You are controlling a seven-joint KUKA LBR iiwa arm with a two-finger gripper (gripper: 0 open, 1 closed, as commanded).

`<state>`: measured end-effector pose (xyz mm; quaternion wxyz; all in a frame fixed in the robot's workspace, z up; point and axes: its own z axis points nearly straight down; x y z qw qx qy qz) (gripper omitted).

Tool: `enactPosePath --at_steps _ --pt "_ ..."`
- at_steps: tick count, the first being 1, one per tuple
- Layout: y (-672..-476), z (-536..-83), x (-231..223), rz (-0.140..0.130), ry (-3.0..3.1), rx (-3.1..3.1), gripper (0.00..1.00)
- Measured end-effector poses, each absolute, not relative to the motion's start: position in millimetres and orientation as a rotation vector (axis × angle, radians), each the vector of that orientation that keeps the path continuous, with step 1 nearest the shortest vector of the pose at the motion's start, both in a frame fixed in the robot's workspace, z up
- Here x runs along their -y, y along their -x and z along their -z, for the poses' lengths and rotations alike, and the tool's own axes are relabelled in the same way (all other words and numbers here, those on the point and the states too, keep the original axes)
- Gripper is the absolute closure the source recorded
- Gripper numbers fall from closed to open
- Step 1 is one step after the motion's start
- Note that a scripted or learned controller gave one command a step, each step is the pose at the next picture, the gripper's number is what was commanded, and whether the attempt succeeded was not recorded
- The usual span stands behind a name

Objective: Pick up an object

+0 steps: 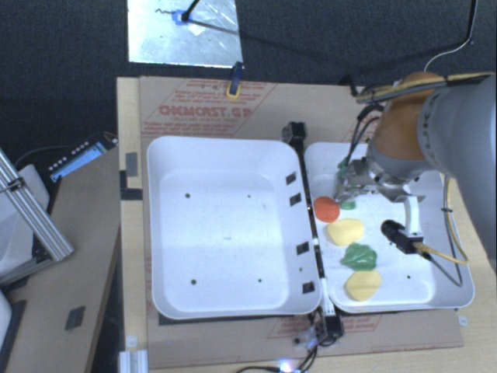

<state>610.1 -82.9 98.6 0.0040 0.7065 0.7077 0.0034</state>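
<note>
The right bin (446, 286) holds a small orange-red object (326, 208), a pale yellow one (346, 231) just below it, a green leafy one (360, 256) and another yellow one (363, 285) nearest the front. My gripper (347, 189) is low at the back left of this bin, just above and right of the orange-red object. A bit of green (347, 203) shows right under its tip. The grey arm with its orange band (400, 130) comes in from the right and hides the fingers.
The left bin (167, 158) sits beside the right one, with a black clip strip (299, 200) along the shared wall. A black fitting with a yellow cable (400, 238) lies over the right bin's middle. Cardboard underlies both bins.
</note>
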Motion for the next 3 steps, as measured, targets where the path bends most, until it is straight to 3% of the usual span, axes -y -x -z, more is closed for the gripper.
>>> enactPosePath --at_steps 1,2,3 --pt "-537.0 -85 90 0.001 -2.224 -2.22 1.0" --pt "-484.6 -84 92 0.001 -2.223 -2.222 1.0" --pt "-592.5 -192 21 -0.022 -2.196 -2.228 1.0"
